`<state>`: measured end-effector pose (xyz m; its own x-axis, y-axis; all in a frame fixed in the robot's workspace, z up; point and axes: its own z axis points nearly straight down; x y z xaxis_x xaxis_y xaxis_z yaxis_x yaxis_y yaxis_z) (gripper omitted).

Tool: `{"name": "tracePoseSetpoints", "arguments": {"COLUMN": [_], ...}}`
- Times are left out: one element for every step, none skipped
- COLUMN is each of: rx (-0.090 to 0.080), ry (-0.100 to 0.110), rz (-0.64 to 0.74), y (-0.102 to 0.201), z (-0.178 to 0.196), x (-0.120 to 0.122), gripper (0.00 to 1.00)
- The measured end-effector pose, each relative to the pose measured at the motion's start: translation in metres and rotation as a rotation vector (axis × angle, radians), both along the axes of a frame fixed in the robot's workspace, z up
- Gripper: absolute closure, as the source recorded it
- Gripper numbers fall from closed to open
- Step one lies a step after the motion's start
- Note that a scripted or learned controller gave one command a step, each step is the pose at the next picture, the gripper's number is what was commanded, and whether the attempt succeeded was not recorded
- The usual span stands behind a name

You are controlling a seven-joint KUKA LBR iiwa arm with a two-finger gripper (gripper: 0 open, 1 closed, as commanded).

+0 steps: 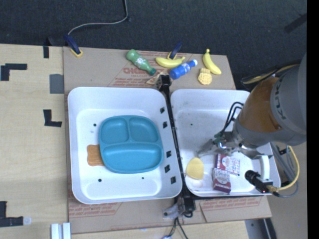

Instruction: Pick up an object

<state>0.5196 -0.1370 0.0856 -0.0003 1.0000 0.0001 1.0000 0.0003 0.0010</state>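
R bin (209, 101): gripper (215, 142) low over the floor, near centre; metal fingers (205, 146) look spread apart w/ nothing between them, though the view is blurry there. Red-white packet (225, 171) just beside the gripper, toward front edge. Yellow lemon-like item (195, 169) left of packet, apart from it.
L bin (79, 133): blue divided plate (131, 144); orange piece (93, 155) partly under its left edge.
Cardboard behind bins: green bottle (140, 61), blue bottle (182, 69), two bananas (170, 61) (211, 62), corn (204, 76).

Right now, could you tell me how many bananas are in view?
2: one banana lies on the cardboard behind the bins, the other banana to its right beside the corn.
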Motion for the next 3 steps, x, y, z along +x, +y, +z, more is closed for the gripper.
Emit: {"name": "tracePoseSetpoints", "arguments": {"rx": [-0.003, -0.004, -0.002], "ry": [-0.005, -0.005, -0.005], "rz": [0.0, -0.001, 0.0], "y": [-0.001, -0.001, 0.0], "z": [0.001, 0.01, 0.02], "x": [-0.034, -0.034, -0.033], "gripper": [0.0, 1.0, 1.0]}}
